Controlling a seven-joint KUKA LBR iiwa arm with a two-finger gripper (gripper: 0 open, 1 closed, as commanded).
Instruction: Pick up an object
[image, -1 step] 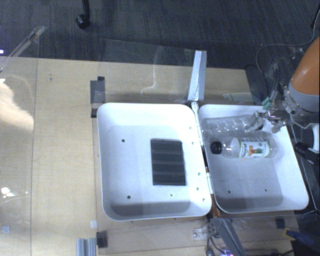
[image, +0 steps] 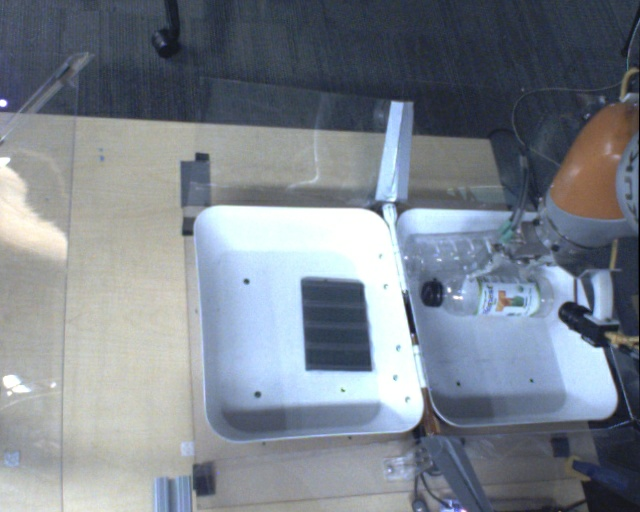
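From above, 2 white bins sit side by side on the wooden bench. In the right bin (image: 520, 380), a clear plastic bottle (image: 490, 297) lies on its side, black cap pointing left. The arm (image: 590, 180) hangs over that bin's upper right corner. The left bin (image: 240, 330) holds a dark ridged pad (image: 337, 323) at its centre.

arm (image: 600, 180): showing a rounded orange shell at the view's right edge — smooth, glossy, catching light on top
band beneath: grey casing sitting under the orange dome, curving toward the wrist
cables: thin dark wires looping above and beside the shell
wrist hardware: a black knob-like piece and a white part lying lower right — detail blurring too much to tell
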